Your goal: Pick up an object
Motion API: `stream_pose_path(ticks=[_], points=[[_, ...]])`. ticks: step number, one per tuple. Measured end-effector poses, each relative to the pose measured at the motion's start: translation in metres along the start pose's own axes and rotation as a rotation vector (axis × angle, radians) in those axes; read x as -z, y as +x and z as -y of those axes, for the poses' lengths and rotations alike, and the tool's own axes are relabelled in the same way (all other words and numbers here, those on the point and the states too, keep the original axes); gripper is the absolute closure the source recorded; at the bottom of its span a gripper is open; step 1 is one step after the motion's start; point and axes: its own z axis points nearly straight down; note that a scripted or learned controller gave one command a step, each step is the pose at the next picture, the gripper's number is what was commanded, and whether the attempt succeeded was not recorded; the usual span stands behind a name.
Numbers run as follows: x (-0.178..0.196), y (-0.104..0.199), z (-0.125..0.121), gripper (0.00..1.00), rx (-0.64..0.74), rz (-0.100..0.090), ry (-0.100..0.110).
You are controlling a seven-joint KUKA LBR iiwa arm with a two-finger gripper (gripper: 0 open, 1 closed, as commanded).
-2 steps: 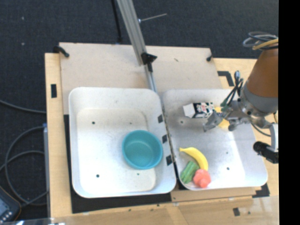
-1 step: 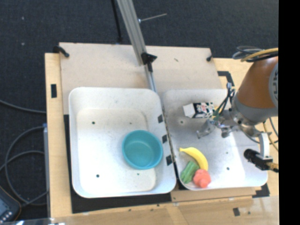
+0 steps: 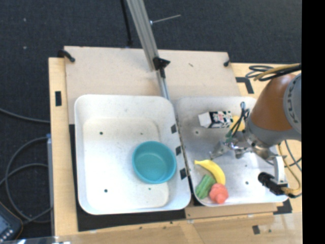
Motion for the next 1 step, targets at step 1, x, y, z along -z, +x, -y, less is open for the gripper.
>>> stream_pose_path(ticks=[1], points=[[0.0137,-0.0001,-0.0028,1.00,-0.005,-0.001,-0.010]])
